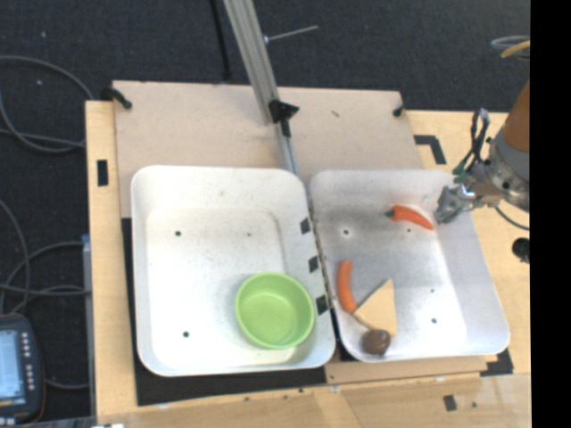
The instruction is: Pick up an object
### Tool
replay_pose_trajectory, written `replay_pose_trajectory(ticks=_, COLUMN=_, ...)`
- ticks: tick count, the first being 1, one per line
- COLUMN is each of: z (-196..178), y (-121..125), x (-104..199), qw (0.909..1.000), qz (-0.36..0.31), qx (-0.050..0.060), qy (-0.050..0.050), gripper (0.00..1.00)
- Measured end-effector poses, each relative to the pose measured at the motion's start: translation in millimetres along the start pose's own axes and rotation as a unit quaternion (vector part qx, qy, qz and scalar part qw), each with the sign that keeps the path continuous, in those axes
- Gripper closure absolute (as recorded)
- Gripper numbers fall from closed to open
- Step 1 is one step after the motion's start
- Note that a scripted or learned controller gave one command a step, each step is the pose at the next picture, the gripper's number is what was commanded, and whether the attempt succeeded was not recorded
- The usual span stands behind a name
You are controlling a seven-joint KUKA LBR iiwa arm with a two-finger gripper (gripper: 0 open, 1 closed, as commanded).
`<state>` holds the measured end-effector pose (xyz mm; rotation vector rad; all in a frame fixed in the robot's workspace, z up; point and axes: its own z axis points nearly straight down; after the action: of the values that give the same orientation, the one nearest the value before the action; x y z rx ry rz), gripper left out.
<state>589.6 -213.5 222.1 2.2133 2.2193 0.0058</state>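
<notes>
Since the carrot (411,216) beside the gripper (449,205) looks light, smooth and roll-prone, grip its middle; gripper's opening I cannot tell.

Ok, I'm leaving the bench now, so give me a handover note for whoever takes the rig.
Gripper: at the right bin's upper right edge, beside an orange carrot-like piece; whether it holds anything cannot be told.
Right bin: a second orange piece near the left wall, a tan wedge, a small brown lump.
Left bin: a green bowl.
Done: no lift evident.
Left: grasp and lift one object.
</notes>
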Motion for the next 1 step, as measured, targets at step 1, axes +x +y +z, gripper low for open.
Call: replay_pose_trajectory(ticks=1, z=-62.6, y=3.6, x=-8.7, qw=1.0, qz=-0.001, qx=-0.001, qy=-0.001, gripper=1.0)
